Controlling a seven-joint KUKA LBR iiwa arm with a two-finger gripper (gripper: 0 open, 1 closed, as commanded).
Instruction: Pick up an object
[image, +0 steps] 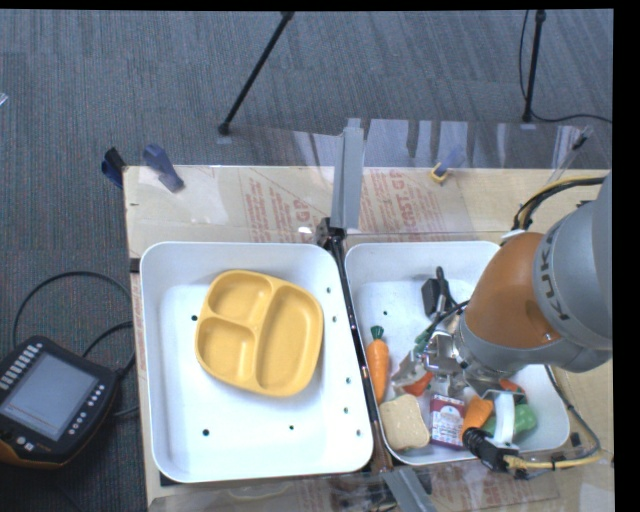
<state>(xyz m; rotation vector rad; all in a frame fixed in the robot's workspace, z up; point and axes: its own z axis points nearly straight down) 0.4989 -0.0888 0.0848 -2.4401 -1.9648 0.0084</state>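
Just left of the jaws (432, 362), toy carrot (377, 366), apart

Counts on the desk (240, 200)

Two white bins: the left bin (170, 420) has one yellow divided plate (260, 332); the right bin (400, 262) has one carrot (377, 366), one bread slice (405, 423), one red packet (446, 420), plus partly hidden items.

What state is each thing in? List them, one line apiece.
Yellow plate: lies flat in the left bin, right side up, nothing in its sections.
Carrot: lies in the right bin, by the left wall, leaves pointing away.
Sponge: lies flat near the front wall.
Red packet: lies flat beside the sponge.
Gripper: low over the right bin's pile.
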